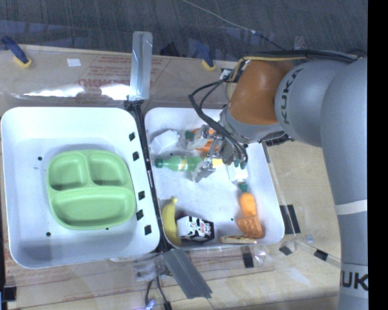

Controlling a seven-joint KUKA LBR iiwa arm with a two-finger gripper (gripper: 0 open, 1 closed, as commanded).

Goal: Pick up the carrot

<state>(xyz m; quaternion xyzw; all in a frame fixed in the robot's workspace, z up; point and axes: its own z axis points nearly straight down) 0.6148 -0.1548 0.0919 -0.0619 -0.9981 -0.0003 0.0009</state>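
An orange carrot [247, 205] with a green top lies in the right bin [271, 179], near its right wall and toward the front. The gripper [215, 159] hangs over the middle of that bin, up and to the left of the carrot and apart from it. Its tip is close to a clear bottle with a green cap [176, 164] and some crumpled clear plastic. The wrist and cables hide the fingers.
A banana [170, 219] and a small black-and-white carton [196, 228] lie at the right bin's front left. An orange piece [249, 225] sits just below the carrot. The left bin [19, 134] holds a green divided plate [89, 188].
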